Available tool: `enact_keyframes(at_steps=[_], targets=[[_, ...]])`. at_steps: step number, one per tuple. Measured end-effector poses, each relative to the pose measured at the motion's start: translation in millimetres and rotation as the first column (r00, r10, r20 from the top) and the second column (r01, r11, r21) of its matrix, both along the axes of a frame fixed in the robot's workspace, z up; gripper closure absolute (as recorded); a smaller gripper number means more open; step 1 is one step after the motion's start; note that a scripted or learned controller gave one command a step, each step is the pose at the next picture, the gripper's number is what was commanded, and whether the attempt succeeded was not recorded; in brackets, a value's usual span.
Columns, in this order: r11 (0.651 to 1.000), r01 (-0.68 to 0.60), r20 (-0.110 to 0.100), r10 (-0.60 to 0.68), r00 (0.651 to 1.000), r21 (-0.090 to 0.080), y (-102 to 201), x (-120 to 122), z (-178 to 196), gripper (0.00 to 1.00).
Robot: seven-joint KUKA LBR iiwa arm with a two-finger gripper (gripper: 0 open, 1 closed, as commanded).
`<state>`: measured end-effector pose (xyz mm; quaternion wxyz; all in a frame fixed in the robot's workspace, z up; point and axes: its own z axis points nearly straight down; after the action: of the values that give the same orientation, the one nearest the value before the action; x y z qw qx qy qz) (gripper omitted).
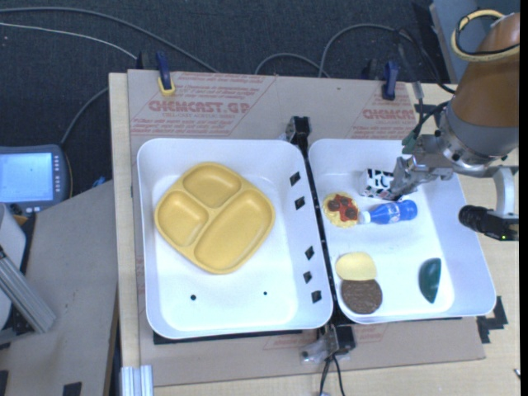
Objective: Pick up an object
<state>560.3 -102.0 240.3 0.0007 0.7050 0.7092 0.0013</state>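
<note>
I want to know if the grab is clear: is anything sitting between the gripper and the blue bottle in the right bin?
Nothing visible. The gripper hangs just above the blue bottle, with the black-and-white toy beside it on the left, not between them.

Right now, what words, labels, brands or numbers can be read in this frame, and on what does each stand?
"CHEMCAST GP": red print on the brown board behind the left bin, repeated on its right part.
Smaller red lines under it: too blurred to read.
Handheld screen at left: lit, text too small.
Blue bottle: no legible label.
</note>
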Motion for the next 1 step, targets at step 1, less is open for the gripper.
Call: enact_keyframes(at_steps=[1], targets=[[1.000, 0.001, -0.005, -0.001, 1.000, 0.001, 52.6, 9.3, -12.4, 1.00]])
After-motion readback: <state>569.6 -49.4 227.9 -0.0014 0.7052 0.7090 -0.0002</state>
